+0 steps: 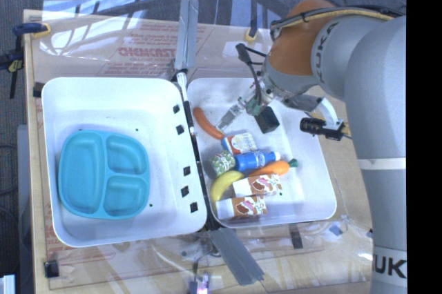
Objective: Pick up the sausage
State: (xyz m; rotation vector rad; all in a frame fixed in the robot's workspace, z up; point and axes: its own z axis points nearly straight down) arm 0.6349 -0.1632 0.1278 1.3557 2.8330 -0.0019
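The sausage (207, 123) is orange-red and lies slantwise in the right bin (318, 175), near its upper left corner by the divider. My gripper (246, 121) hangs just to the right of it, reaching down from the orange-banded wrist. It is open. A silvery finger (231, 117) points at the sausage's right end, and a black finger (267, 119) stands further right. Nothing is between the fingers. The sausage rests on the bin floor.
Below the sausage the right bin holds a small packet (242, 142), a green ball (223, 163), a blue bottle (255, 160), a carrot (273, 168), a banana (224, 183) and two cartons (257, 185). A blue divided plate (103, 174) lies in the left bin (62, 96).
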